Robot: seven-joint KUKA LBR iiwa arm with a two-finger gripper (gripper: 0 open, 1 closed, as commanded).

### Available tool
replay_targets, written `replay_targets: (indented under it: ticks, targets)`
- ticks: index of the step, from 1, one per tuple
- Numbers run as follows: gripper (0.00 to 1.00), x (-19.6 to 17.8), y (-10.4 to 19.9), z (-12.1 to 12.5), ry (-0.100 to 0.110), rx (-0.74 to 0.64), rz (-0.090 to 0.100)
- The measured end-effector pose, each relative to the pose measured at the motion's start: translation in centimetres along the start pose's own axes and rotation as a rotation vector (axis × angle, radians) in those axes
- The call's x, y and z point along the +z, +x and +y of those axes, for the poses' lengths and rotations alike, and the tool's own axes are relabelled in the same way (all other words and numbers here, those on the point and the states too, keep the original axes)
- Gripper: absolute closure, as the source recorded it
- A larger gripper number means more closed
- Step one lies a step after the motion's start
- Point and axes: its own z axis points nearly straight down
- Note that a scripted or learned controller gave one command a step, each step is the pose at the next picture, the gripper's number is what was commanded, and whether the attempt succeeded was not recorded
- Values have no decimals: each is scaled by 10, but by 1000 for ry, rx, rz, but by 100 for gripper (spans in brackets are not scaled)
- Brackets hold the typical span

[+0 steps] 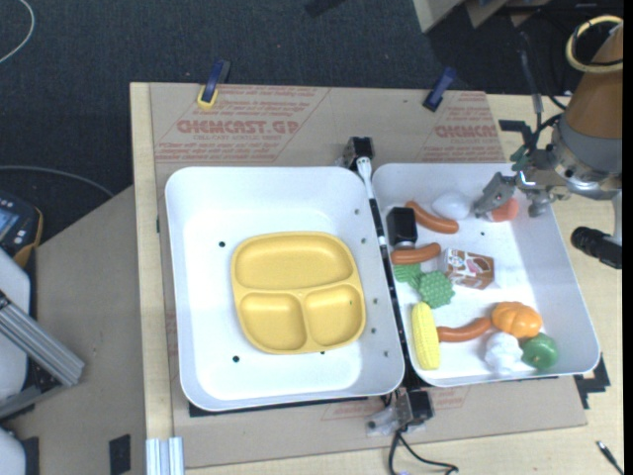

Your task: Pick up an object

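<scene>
Toy food (465,290), the stuff to be picked from, lies scattered in the right bin (564,275), in the right half of the frame. Near the bin's upper left sit a sausage (433,217) and a black block (401,226); just below them lie a second sausage (415,254) and a brown packet (469,267) with white markings too small to read. A green leafy piece (433,287) lies beside the packet. Toward the bin's lower edge are a corn cob (424,333), a third sausage (465,330), an orange pumpkin-like piece (516,319), a white lump (502,352) and a green piece (540,352). A pale white object (451,205) rests near the first sausage.

The gripper (504,202) hangs over the upper right part of this bin, and a small red-orange object (506,209) shows at its fingertips; whether the fingers clasp it or merely stand over it cannot be told.

The left bin (198,295) holds a yellow divided plate (297,290) with one large and two smaller compartments, lying near its centre.

Both bins rest on a brown board (158,146) printed in red with "CHEMCAST GP" at the upper left and a partly hidden repeat at the upper right. Two clamps (212,85) grip the board's top edge.
</scene>
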Motion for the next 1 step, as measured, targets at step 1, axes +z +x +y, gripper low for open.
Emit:
replay_targets:
  ticks: [1]
  targets:
    - [0, 53, -9, -6, 2, 0, 1]
